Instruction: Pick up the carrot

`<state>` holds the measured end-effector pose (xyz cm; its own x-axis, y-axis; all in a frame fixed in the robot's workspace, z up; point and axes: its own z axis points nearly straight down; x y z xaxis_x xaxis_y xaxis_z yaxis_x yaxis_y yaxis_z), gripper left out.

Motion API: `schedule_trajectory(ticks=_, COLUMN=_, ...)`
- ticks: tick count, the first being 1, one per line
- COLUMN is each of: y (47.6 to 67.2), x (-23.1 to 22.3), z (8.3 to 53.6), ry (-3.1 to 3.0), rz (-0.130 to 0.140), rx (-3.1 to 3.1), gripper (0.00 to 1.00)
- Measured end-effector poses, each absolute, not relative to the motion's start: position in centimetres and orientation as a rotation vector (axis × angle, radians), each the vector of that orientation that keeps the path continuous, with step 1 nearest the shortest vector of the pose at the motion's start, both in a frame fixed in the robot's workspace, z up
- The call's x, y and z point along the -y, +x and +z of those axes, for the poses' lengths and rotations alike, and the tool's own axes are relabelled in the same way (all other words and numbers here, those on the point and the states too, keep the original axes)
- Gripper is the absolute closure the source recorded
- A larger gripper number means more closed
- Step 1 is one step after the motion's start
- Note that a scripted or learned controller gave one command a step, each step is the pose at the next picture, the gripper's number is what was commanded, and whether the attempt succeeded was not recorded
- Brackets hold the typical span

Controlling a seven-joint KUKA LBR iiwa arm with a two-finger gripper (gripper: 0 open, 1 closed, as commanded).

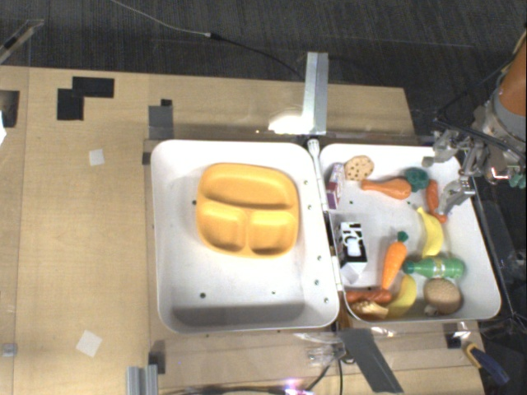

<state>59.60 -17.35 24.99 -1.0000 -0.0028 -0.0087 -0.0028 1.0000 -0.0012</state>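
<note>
Carrot [394,262] down-left of the gripper [458,189], that's the line that matters here. It lies in the right-hand bin [491,257], orange body with a green tuft at the upper end, long axis running steeply, top tipped a little right, tip pointing down toward the bin's near edge. The gripper hangs over the bin's far-right part, beside the upper end of the banana [431,231]; nothing is between the fingers as far as I can see, but how wide they stand I cannot tell at this size.

One arm, so no choice of side: it has to travel left and toward the near edge. The banana sits between gripper and carrot, just to the carrot's right, so I'd judge a lift over it safer than a slide. Room is tight: the black-and-white box [352,243] lies to the carrot's left, the green bottle [435,267] just right of its lower half, a yellow piece [403,293] at its tip. Closing across the short axis, fingers left and right, looks the cleanest approach.

Note a second orange piece [433,197] right by the gripper, and a drumstick-shaped toy [387,188] to its left. Easy decoys.
</note>
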Motion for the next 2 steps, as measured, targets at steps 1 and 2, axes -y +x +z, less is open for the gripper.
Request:
schedule_trajectory(ticks=1, y=59.1, x=15.7, z=9.9, ry=-0.516, rz=0.002, rx=-3.096, gripper=0.00)
schedule_trajectory(ticks=2, y=53.2, x=12.2, z=9.0, ry=-0.685, rz=-0.008, rx=-3.052, gripper=0.00)
